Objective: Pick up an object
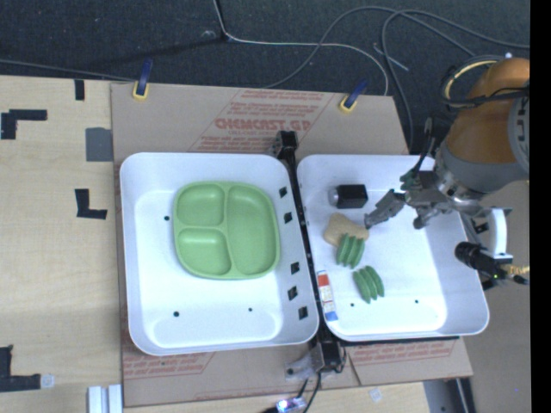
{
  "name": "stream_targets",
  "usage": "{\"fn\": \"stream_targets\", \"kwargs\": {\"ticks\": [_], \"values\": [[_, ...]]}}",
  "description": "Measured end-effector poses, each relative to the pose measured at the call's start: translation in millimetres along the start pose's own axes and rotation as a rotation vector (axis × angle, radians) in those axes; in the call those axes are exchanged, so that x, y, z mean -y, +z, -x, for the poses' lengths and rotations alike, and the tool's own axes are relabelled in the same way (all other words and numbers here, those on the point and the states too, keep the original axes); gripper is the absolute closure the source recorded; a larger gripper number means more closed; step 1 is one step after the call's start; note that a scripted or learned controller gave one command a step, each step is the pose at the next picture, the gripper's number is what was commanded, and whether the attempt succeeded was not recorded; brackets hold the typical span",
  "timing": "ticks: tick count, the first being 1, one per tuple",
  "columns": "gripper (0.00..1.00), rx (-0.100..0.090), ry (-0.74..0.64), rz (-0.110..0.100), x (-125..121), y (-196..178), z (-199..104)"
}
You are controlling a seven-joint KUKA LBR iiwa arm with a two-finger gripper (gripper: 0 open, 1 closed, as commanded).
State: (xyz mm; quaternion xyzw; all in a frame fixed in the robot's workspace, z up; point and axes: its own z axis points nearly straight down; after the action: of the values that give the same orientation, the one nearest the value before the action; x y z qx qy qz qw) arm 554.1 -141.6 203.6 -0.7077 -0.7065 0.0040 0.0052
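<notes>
Beside the tan block, a green pod lies slantwise.

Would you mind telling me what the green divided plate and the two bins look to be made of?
The green divided plate looks like moulded plastic: one even matte colour, soft rounded ridges. The left bin and right bin look like thin white plastic too, smooth and faintly glossy, though coated metal is possible.

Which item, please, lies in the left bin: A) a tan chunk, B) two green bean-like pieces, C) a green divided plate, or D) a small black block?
C: the green divided plate sits alone in the left bin, while the black block, green pieces and tan chunk lie in the right bin.
</notes>
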Motion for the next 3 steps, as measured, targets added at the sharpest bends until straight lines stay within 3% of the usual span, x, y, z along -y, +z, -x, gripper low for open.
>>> {"fn": "stream_targets", "kwargs": {"ticks": [1, 3], "values": [[0.0, 0.002, -0.003, 0.011, -2.7, -5.6, -0.1], [0.0, 0.001, -0.003, 0.007, -8.2, 93.8, -9.9]]}}
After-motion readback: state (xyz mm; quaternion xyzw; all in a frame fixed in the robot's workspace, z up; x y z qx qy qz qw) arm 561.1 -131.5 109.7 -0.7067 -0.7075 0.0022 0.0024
